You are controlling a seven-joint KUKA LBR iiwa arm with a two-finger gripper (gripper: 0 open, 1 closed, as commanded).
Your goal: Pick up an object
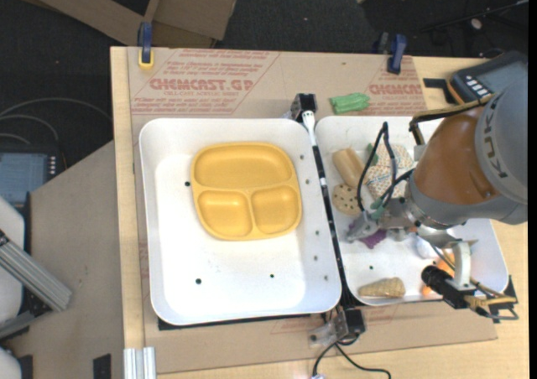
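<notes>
Dark carpet surrounds a pale wooden desk (210, 88) printed with red lettering, clamped at its far edge by blue clamps (146, 44). On it, the right bin (495, 260) holds the objects: a tan cone-shaped piece (383, 288) near its front edge, a beige cylinder (346, 164), a round perforated biscuit (343, 198), a speckled cloth item (388, 169) and a purple piece (374, 237). The arm (470, 168) hangs over this bin; whether its jaws are apart or closed cannot be told. The left bin (168, 268) contains a yellow divided tray (247, 189). A green object (350, 103) lies on the desk beyond the bins.
</notes>
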